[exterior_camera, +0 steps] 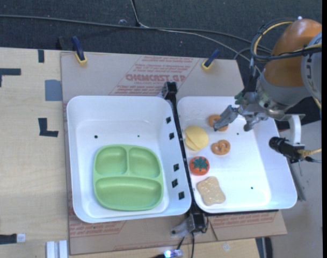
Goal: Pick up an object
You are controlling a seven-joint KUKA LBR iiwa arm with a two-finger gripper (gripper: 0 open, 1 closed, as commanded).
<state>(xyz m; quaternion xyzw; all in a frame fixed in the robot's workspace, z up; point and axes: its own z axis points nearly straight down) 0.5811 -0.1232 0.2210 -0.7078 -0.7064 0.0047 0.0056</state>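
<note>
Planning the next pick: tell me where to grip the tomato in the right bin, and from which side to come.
Grip the tomato across its round red body, coming straight down from above. It sits with its green top up, apart from the yellow piece above it and the bread slice below. The divider wall is close on its left, so the jaws probably fit best along the wall.

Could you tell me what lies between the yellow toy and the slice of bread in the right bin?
The camera view shows a red tomato between the yellow toy and the bread slice.
</note>
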